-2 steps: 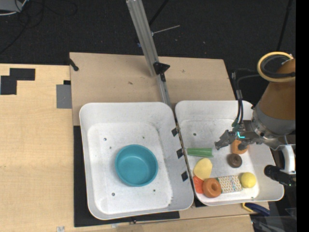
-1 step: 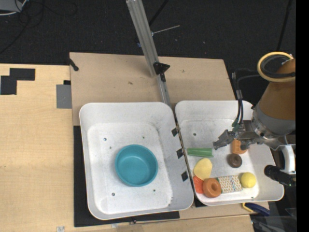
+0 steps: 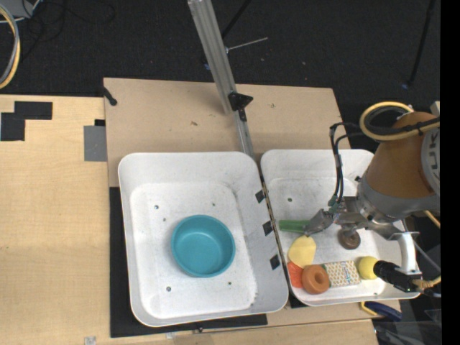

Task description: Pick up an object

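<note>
claw [image 3: 321,223] sitting low in right bin [image 3: 302,167], grip too dark to tell | left bin [image 3: 144,171] holding blue bowl [image 3: 203,245]

**Arm low at the frame's right**

The arm [image 3: 402,171] enters from the right edge, its orange band at mid-right, wrist bent down toward lower centre-right. The gripper [image 3: 322,222] points left, its finger spread too unclear to judge.

I see a light wooden desk [image 3: 50,214] under two shallow white plastic bins, the left one [image 3: 144,185] beside the right one [image 3: 302,165], and a slanted grey aluminium rail [image 3: 215,49] behind them.
</note>
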### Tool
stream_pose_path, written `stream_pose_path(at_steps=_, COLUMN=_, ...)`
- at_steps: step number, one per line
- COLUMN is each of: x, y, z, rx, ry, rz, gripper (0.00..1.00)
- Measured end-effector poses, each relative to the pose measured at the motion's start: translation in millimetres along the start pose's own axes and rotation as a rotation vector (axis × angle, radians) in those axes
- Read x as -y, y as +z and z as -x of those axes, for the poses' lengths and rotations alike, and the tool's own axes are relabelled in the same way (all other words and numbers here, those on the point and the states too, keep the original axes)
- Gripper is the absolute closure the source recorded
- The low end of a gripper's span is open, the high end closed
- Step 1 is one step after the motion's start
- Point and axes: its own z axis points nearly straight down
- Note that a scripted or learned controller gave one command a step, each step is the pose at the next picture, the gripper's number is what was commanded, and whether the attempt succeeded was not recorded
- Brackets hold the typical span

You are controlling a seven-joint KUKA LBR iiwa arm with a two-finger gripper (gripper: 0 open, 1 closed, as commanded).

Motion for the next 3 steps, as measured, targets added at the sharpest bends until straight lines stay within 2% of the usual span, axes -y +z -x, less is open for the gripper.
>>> stream_pose_path(at_steps=1, x=0, y=43, z=-3, rx=0.000, ry=-0.001, rz=0.002, gripper=0.00)
stream_pose_path(at_steps=2, x=0, y=60, z=-4, rx=0.001, ry=0.000, rz=0.007, gripper=0.00)
stream_pose_path(at_steps=3, x=-1, y=49, z=-3, rx=0.002, ry=0.001, rz=0.009, gripper=1.00)
